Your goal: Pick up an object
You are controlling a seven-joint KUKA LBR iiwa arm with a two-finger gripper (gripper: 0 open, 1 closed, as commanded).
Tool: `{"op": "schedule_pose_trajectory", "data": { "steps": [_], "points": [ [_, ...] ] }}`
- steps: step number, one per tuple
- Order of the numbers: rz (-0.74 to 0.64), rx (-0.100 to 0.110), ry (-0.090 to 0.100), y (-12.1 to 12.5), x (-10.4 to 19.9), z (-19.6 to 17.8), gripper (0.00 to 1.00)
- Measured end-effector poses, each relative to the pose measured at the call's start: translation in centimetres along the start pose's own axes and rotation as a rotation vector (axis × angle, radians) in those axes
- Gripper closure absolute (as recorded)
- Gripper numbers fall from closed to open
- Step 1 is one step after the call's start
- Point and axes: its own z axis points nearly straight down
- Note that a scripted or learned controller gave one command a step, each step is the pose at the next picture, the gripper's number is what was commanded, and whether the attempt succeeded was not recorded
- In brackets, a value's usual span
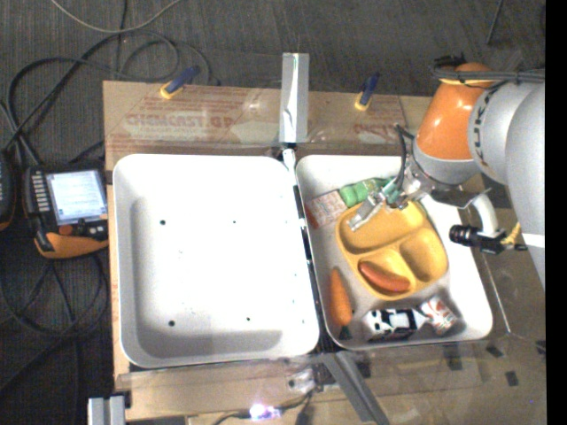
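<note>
The right bin holds a yellow divided dish with a red-orange piece lying in its lower compartment. An orange carrot lies left of the dish, by the bin's left wall. A green item and a printed packet sit at the bin's upper left. A black-and-white object and a small red-and-white item lie near the front wall. My gripper reaches in from the right, slanting down over the dish's upper-left corner, just below the green item. Nothing is visibly held.
The left bin stands beside the right one, the two sharing a narrow divide. A grey upright post rises behind that divide. A handheld screen unit and cables lie off the bench to the left. The arm's orange band overhangs the right bin's far corner.
</note>
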Motion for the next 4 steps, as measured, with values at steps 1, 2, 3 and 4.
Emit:
{"op": "schedule_pose_trajectory", "data": {
  "steps": [1,2,3,4],
  "points": [
    [-0.138,0.029,0.015,1.1,0.0,-0.3,0.0],
    [-0.14,0.014,0.0,1.5,-0.1,-1.4,1.0],
    [-0.085,0.002,-0.003,3.3,-1.8,0.7,1.0],
    [-0.085,0.005,0.005,3.4,-1.4,0.8,0.0]
  ]
}}
